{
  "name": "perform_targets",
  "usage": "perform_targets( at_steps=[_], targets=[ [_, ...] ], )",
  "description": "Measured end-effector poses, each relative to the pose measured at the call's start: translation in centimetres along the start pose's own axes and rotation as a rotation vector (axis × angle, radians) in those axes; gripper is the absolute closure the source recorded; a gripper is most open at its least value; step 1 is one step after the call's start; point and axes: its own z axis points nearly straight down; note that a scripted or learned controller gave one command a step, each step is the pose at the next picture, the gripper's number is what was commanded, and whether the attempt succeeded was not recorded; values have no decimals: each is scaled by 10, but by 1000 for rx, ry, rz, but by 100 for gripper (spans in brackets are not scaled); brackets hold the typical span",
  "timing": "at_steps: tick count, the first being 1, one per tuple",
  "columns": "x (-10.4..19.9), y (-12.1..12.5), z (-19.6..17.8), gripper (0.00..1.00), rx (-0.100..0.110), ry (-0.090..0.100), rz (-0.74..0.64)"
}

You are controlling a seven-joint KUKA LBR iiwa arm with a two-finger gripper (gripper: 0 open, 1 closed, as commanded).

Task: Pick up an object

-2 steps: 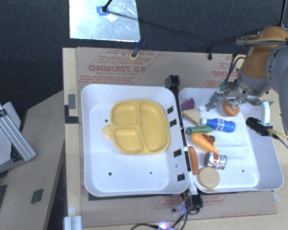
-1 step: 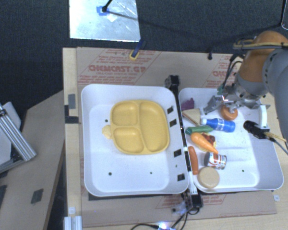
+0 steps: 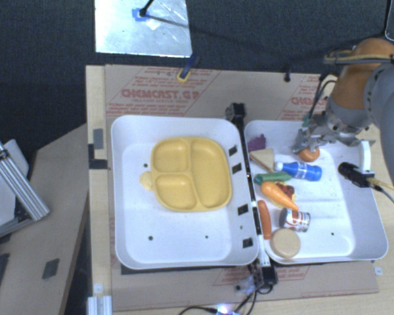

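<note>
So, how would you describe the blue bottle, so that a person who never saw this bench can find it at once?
Look at the right white bin, the one crowded with toy food. The blue bottle lies on its side in the upper middle of that bin, just below the arm's hand and a small orange piece. It is the only blue thing there, with a white cap pointing left.

— Where is the arm?
— It reaches in over the right bin's [image 3: 368, 241] far right corner, orange band uppermost, wrist angled down.
— The gripper [image 3: 306, 143]?
— Low near the bin's far edge.
</note>
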Motion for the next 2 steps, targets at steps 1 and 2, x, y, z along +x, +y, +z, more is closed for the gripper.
perform_targets(
  at_steps=[1, 2],
  targets=[
    [8, -1, -61, 100, -18, 10, -1],
    [8, -5, -107, 100, -17, 9, -3]
  ],
)
